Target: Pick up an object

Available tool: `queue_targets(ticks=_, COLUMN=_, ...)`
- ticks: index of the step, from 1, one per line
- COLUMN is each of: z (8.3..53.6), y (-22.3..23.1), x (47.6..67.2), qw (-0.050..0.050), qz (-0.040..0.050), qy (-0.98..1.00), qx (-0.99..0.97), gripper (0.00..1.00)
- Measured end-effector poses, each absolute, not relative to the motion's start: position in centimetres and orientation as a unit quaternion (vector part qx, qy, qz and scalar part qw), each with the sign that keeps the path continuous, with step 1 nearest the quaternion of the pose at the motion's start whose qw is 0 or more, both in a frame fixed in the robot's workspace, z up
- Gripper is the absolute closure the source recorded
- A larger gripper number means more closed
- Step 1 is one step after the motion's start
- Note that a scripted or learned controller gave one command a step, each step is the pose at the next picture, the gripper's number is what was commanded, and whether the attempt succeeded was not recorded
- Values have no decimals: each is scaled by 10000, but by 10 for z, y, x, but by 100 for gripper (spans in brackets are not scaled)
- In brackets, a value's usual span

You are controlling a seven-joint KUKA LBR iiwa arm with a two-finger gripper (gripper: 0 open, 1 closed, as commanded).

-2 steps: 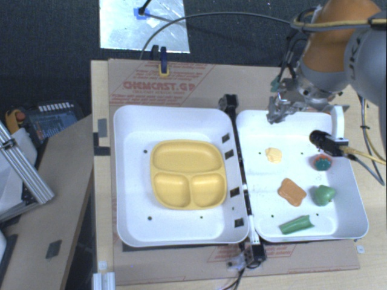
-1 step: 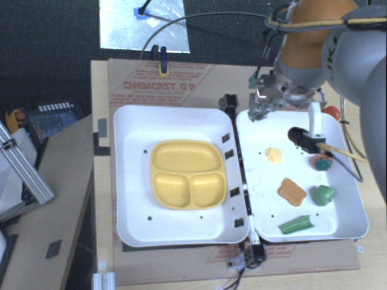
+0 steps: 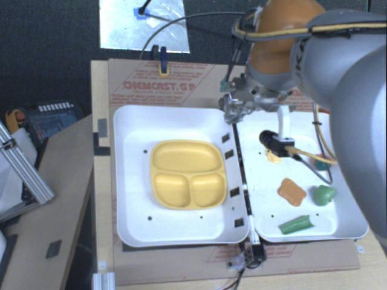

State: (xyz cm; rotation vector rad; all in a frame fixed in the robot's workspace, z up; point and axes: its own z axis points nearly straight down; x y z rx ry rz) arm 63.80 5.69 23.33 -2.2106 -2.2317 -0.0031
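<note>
My gripper [image 3: 232,112] hangs at the far end of the divider between the two bins, over the back left corner of the right bin [image 3: 302,125]. Nothing shows in it. In the right bin lie an orange flat piece [image 3: 291,192], a rounded green object [image 3: 324,194], and a long green piece [image 3: 296,225] near the front edge. A small yellow object [image 3: 273,157] peeks out just below the wrist hardware. All of these lie well in front of the gripper and to its right.
The left bin [image 3: 130,162] holds a yellow tray [image 3: 186,173] with three compartments. The grey arm [image 3: 344,71] covers the right bin's back right part. Cardboard [image 3: 181,83] lies under both bins.
</note>
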Motion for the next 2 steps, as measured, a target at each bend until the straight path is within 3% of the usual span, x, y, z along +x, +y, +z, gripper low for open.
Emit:
queue_targets(ticks=1, z=222, y=103, x=647, qw=1, qz=-13, qy=-7102, qx=-7040, gripper=100)
queue_targets(ticks=2, z=223, y=100, x=647, qw=-6, qz=-8, qy=-7089, qx=-7053, gripper=0)
